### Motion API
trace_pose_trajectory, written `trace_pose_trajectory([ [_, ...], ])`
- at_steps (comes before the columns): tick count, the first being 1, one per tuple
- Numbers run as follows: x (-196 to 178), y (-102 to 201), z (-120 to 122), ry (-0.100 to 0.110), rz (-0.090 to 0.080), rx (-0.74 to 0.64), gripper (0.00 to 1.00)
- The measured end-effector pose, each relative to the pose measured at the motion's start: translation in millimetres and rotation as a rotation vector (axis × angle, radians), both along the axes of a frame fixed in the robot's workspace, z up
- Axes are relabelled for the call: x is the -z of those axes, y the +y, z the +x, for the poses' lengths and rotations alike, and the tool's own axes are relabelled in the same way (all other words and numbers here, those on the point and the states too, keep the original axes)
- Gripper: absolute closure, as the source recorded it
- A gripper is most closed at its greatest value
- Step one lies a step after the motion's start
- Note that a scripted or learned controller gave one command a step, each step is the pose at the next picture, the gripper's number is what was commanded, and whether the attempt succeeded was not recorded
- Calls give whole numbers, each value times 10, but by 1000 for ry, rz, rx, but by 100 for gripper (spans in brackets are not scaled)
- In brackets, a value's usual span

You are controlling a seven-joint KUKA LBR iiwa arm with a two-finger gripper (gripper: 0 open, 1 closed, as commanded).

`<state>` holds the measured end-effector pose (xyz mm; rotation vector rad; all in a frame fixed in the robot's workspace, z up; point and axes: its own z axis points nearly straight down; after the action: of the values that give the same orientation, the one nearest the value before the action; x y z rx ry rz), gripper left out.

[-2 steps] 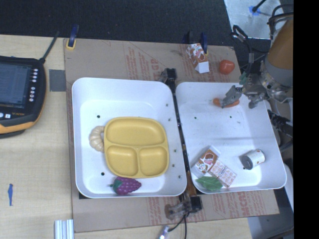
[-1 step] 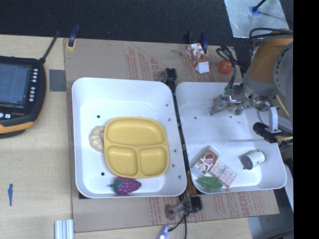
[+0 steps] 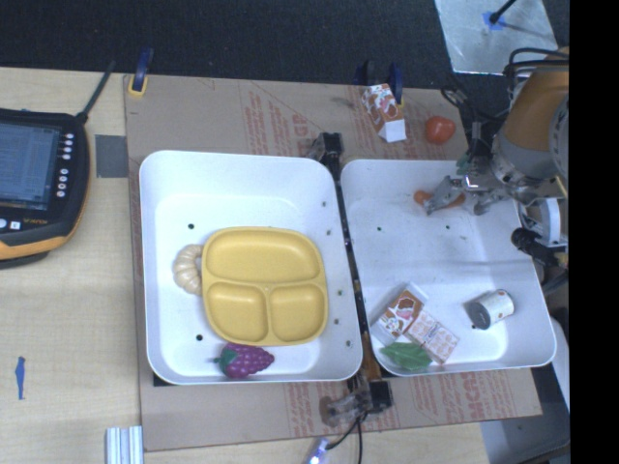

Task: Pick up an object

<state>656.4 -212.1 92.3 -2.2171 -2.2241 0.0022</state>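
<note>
At the far right corner of the right bin (image 3: 513, 356), the hand (image 3: 447, 199) sits low over the bin floor, fingers spread apart and pointing left. Small orange thing (image 3: 423, 197) lies just beside the left fingertip; can't tell if they touch, and it's not between the fingers. Hand has hold of nothing visible.

Rest of right bin: white cylinder with a dark end (image 3: 489, 308) near the right wall, lying on its side. Front left corner has a small printed box (image 3: 400, 313), a flat printed packet (image 3: 432, 337) touching it, and a green leaf-shaped piece (image 3: 406, 357) partly under them.

Left bin (image 3: 160, 259): yellow divided plate (image 3: 263, 283) in the middle, tan ridged thing (image 3: 188, 268) tucked against its left edge, purple grape bunch (image 3: 245, 361) at its front edge.

Outside the bins, on the surface (image 3: 58, 336) behind the right bin: small carton (image 3: 384, 111) and a red ball-like thing (image 3: 440, 129). Far left: orange-and-black control tablet (image 3: 34, 182).
</note>
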Motion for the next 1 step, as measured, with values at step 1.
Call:
trace_pose_trajectory([
  [1,-828,549,-1209,1,0,-2,0],
])
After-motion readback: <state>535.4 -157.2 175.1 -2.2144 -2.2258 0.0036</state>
